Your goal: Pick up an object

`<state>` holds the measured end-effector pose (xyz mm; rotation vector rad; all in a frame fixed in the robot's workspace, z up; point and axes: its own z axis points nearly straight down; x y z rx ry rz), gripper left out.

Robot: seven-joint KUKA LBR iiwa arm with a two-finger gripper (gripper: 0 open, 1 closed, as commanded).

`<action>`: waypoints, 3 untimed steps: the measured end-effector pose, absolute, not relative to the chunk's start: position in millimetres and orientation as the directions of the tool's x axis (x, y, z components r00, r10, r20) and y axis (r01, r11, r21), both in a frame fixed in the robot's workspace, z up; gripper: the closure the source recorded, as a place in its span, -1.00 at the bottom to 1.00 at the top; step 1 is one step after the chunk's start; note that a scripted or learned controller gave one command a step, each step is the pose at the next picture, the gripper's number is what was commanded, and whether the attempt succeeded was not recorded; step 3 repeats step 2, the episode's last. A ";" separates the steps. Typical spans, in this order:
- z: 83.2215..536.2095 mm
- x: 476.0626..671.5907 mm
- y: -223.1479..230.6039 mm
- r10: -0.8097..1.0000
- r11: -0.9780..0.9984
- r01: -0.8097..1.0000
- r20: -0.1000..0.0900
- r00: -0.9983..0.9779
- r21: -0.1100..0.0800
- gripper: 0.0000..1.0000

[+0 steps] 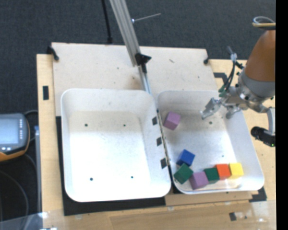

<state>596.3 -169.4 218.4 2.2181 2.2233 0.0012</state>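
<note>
Blocks lie untouched in the right bin: a lone purple block near its left wall, and we see six more clustered along the front edge. Our gripper hangs above the bin's upper part; whether it is clenched or released we cannot tell, so picking remains undone. We read no labels or writing anywhere.

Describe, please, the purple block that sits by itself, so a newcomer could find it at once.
Look in the right-hand bin, at its upper left area beside the divider. The lone purple block lies there, apart from the cluster of colored blocks along the bin's lower edge, which includes another purple one.
</note>
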 end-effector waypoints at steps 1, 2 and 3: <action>177.1 593.2 -206.9 1.000 -0.003 1.000 -0.002 0.003 -0.003 -1.00; 179.7 594.6 -204.9 1.000 0.000 1.000 -0.002 0.000 0.001 -1.00; 179.7 594.6 -204.9 1.000 0.000 1.000 -0.002 0.000 0.001 -1.00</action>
